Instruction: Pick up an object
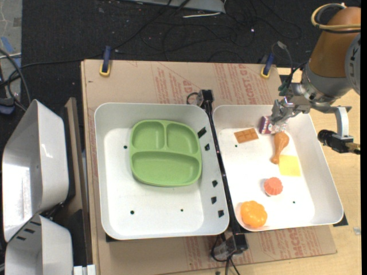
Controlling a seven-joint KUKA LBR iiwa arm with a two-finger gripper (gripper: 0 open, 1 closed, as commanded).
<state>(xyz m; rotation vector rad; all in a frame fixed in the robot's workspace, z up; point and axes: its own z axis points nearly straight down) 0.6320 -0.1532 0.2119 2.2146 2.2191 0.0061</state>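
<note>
The right bin (321, 153) holds several toy foods. An orange-brown cracker (246, 135) lies near its back left. A tan drumstick (280, 145) lies beside a yellow block (289, 165). Nearer the front are a pink round piece (273, 186) and an orange pepper (253, 213). A small purple item (265, 125) sits at the back. My gripper (280, 115) hangs low over the back of this bin, just above the drumstick's top end and right of the purple item. Nothing is visibly lifted.
The left bin (114, 211) holds a green divided plate (166, 153). A black divider with clips (215, 159) runs between the bins. Yellow clamps (105, 67) (266, 69) grip the board's back edge. White tubs (34, 165) stand at the far left.
</note>
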